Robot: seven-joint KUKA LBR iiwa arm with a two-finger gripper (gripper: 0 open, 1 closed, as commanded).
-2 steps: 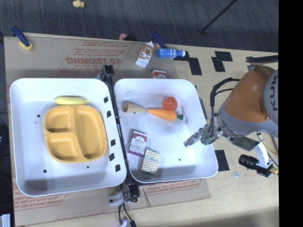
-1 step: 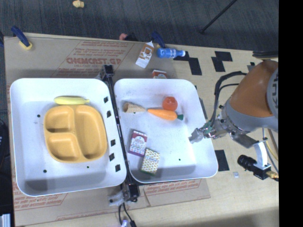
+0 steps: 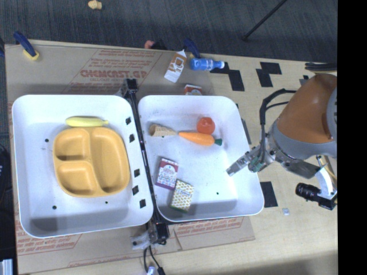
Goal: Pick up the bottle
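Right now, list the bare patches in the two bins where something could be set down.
Right bin: bare floor along the right wall, beside the gripper, and at the near right corner. Crowded mid-left: carrot, tomato, two small boxes. Left bin: the yellow tray takes the middle; only margins are free.

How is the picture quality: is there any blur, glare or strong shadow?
Camera view: lighting is even; the white bins look bright but keep detail; shadows are soft. The gripper looks slightly blurred, and the blue bottle beyond the bins is small and soft.
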